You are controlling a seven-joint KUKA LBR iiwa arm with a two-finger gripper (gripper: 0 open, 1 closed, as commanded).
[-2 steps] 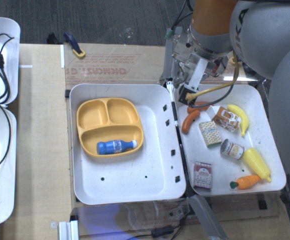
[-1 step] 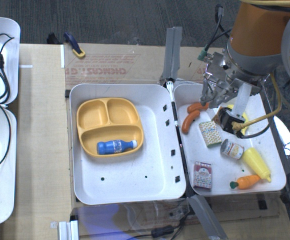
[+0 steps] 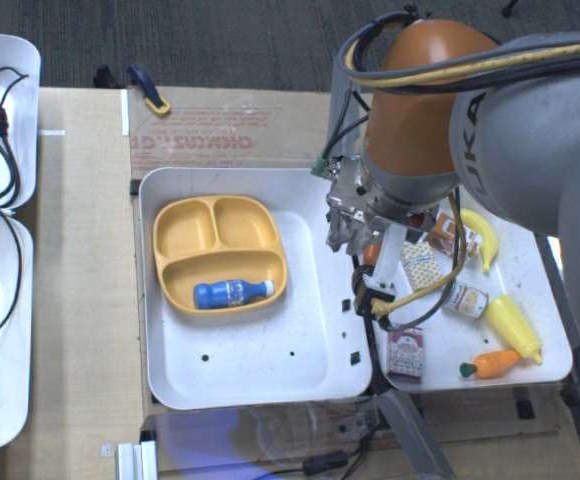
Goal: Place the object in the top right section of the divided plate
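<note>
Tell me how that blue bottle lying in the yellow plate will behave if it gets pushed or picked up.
The blue bottle lies on its side in the long lower section of the divided plate, so a push would probably roll it against the section's rim. It looks small, likely light. Its round, smooth-looking body might slip in a pinch grip.

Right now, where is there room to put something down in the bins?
The left bin has bare floor below and right of the yellow plate. The plate's two top sections are free; its bottom one holds a blue bottle. The right bin is crowded: banana, carrot, packets, and the arm above.
</note>
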